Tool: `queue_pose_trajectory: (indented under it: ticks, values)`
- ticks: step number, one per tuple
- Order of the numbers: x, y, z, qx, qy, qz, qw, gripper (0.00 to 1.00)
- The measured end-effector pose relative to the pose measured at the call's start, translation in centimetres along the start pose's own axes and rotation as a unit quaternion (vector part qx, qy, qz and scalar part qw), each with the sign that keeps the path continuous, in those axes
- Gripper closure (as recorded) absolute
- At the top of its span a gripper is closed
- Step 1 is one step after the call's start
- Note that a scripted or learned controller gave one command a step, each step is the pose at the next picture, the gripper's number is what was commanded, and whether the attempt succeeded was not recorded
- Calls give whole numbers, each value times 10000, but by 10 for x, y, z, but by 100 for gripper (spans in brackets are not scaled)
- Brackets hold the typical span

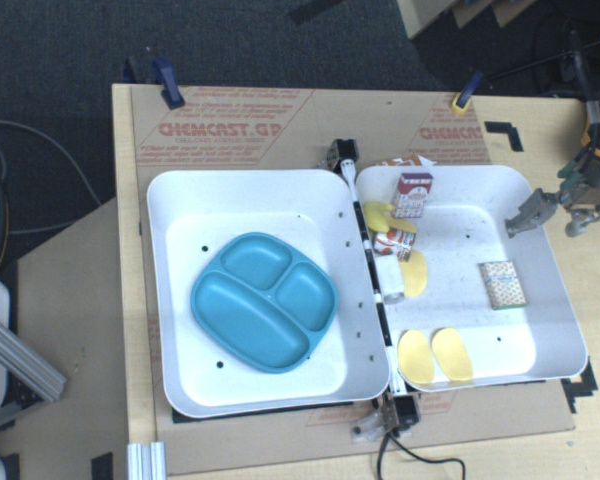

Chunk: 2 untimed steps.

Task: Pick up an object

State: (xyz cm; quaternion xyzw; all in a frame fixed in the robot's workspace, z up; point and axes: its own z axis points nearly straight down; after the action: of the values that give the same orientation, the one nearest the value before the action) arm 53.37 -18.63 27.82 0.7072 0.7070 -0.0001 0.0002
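From my seat I see the end effector point(552, 213) at the right edge of the right bin point(540, 353), over its upper right rim; one grey finger point(528, 213) juts left toward the bin and another darker part sits just right of it, and I read a narrow gap there with nothing between them, though the blur makes me unsure of the exact spread; nearest to it inside the bin lies a small speckled square pad point(503, 284), flat on the floor, well apart from the fingers and below them; further left, against the bin's upper wall, stands a small red and white carton point(412, 195), with a yellow piece point(382, 218) just beside it and a white bottle-like item point(388, 271) lying along the divider between the bins; a yellow oval slice point(416, 275) touches that item's right side; two more yellow ovals point(434, 355) rest side by side near the bin's lower wall; beyond the divider, the left bin point(180, 203) holds a blue compartment plate point(264, 300), lying flat at its middle; both bins sit on a tabletop point(230, 123) of printed brown board, with a blue clamp point(166, 81) at its upper left edge.
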Motion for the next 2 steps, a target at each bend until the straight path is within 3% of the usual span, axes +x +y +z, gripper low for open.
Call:
queue_pose_trajectory:
  ticks: [1, 2]
  values:
    - [34, 20, 185, 13, 7, -4, 10000, 0]
    - [52, -55, 194, 10, 6, 5, 10000, 0]
